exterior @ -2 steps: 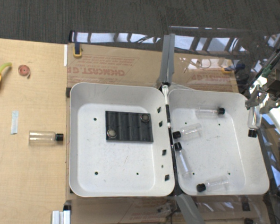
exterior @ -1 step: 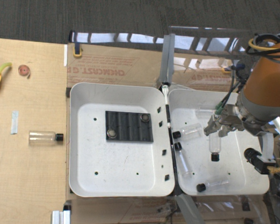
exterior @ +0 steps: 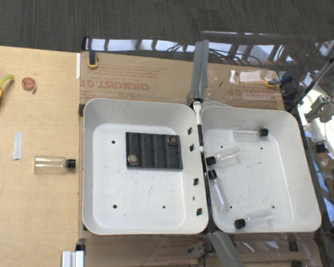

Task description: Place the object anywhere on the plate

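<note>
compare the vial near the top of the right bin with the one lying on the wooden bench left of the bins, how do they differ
The vial in the right bin lies on the white bin floor; the bench vial lies on bare wood outside both bins. The bin vial looks slimmer and tilts slightly; the bench vial looks wider and lies level. Both are clear, black-capped, on their sides, caps pointing right.

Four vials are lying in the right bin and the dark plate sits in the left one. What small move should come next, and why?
Probably bring the gripper down over the vial nearest the divider. It lies flat in the right bin, apart from the other vials, closest to the dark plate in the left bin. No vial is on the plate yet.
</note>
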Controlling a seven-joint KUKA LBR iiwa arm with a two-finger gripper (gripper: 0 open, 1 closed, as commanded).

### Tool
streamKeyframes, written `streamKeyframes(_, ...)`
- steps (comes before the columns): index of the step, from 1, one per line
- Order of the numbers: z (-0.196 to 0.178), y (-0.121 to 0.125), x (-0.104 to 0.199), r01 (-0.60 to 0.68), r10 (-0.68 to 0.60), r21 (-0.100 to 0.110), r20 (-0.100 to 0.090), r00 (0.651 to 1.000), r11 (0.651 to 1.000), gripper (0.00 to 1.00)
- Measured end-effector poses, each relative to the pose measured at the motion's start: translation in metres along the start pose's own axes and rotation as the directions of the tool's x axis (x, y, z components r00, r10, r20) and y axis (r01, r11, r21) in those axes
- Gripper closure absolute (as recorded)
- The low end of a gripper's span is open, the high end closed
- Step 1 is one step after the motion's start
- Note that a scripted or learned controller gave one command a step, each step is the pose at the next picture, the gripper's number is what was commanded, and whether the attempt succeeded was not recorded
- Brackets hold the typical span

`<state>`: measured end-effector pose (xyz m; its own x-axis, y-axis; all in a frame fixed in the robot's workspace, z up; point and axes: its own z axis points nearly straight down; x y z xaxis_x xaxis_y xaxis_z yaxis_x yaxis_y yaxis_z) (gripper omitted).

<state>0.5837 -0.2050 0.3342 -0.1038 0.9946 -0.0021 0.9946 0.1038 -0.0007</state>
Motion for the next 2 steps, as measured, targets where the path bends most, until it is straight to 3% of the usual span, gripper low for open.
streamKeyframes(1, 0.136, -0.086, 0.067, 0.096, -0.096, 0.002, -0.003, 0.995, 0.995, 1.00)
streamKeyframes(2, 0.087, -0.047, -0.013, -0.066, 0.066, 0.000, -0.001, 0.998, 0.998, 1.00)
